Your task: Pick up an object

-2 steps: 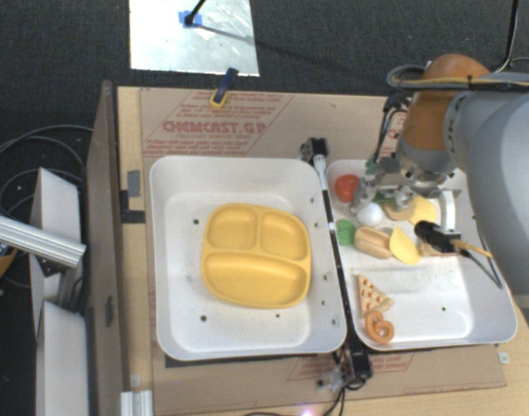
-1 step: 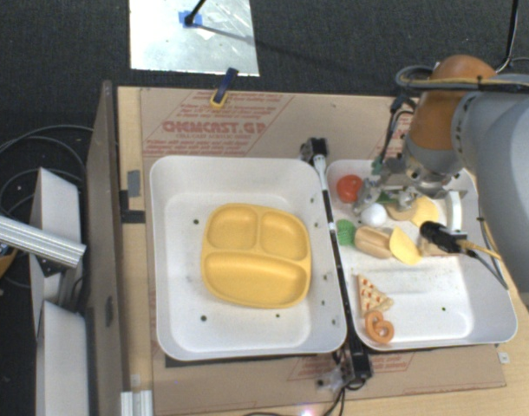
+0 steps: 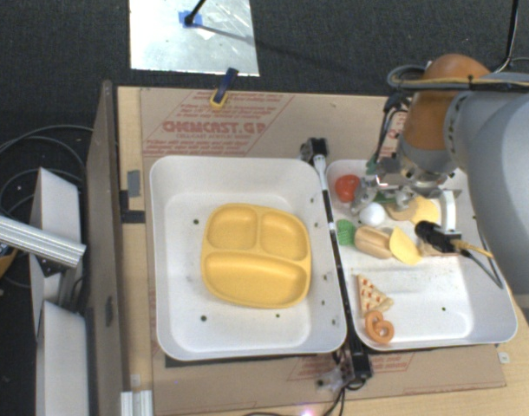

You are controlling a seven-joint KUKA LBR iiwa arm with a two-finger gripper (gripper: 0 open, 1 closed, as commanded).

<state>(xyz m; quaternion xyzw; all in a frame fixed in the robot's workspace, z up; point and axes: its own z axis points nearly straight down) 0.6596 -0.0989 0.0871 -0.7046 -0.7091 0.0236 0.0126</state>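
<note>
low over the far left part of the right bin (image 3: 447,312), reaching in from the right: pincer (image 3: 388,196). apart or together, cannot tell from this slant. no thing visibly in its grip.

likeliest target, judging by nearness: small white ball (image 3: 373,215), lying in that bin just under the pincer. close against a tan roll-shaped piece (image 3: 374,242) on the near side, with a red tomato-like toy (image 3: 346,186) just beside it on the far side and a green piece (image 3: 343,230) by the dividing wall.

probably play food: light, hard, smooth. round and likely slippery, so apt to roll or squirt out of an off-centre pinch. best taken straight down, across the widest part. crowded by neighbours, so little room to slide in without nudging them.

easier to reach but flatter, and so harder to pinch: yellow wedge (image 3: 405,248), pizza slice (image 3: 373,295) and orange ring (image 3: 379,328), the last two lying apart toward the near end. in the left bin (image 3: 178,306), a yellow divided plate (image 3: 256,254), looking too wide except at the rim.

readable writing: "chemcast gp" in red on the brown sheet (image 3: 214,128) spread over the desk under both bins. smaller print around it too fine to read. no label legible on any toy.
</note>
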